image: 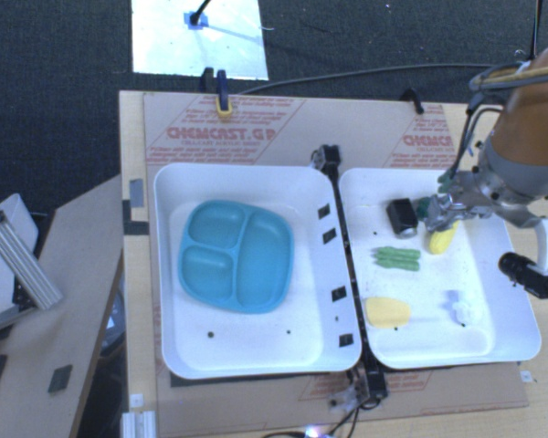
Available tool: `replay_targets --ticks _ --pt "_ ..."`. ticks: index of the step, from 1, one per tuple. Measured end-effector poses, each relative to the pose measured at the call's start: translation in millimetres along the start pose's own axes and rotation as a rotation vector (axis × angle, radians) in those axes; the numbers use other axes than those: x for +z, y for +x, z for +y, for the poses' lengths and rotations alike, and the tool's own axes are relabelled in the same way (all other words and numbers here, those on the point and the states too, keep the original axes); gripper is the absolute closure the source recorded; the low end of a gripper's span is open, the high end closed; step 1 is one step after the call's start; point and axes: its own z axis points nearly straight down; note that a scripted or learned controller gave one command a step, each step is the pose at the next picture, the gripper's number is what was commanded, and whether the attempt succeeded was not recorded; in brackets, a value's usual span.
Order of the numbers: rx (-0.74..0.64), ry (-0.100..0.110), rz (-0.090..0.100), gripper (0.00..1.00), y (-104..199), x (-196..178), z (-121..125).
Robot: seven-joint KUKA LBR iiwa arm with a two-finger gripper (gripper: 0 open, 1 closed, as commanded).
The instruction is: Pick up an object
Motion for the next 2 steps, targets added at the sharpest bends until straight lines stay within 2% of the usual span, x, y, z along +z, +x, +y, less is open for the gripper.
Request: replay_targets --ticks 2 --pt "-0.002 -0.001 0.001 1.00 118 12 38"
